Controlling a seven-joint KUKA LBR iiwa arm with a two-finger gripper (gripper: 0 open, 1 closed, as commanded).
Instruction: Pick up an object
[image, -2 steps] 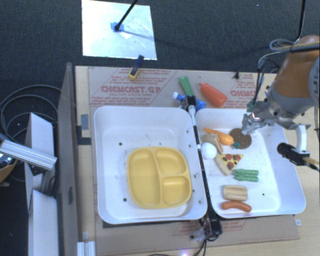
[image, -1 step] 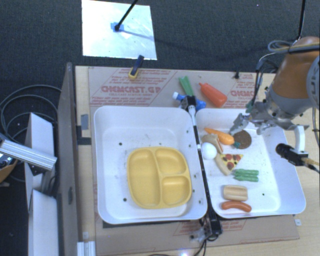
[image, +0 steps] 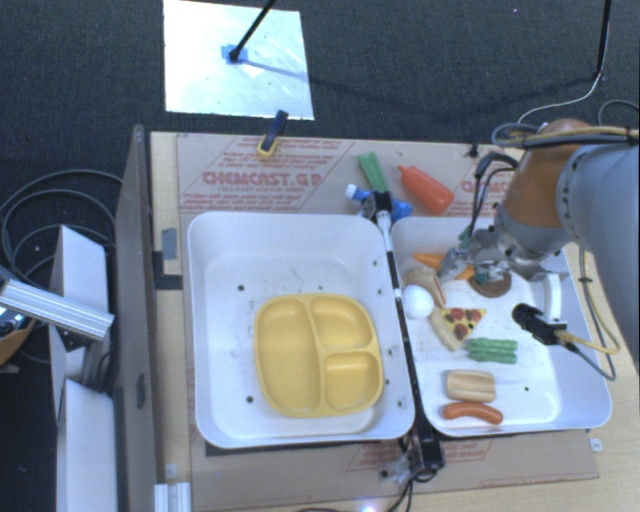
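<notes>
Fingers (image: 470, 262), state I cannot tell, sit low over the carrot (image: 430, 260) in the right bin (image: 585, 400).

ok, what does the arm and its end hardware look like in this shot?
The arm is grey with rounded housings and an orange band above the wrist. Thin cables loop along the wrist area. The gripper is a compact metallic assembly with dark parts, too small and cluttered to make out finer detail.

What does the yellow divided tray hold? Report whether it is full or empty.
Empty. The yellow tray lies flat in the left bin, and all three compartments show bare yellow plastic.
</notes>
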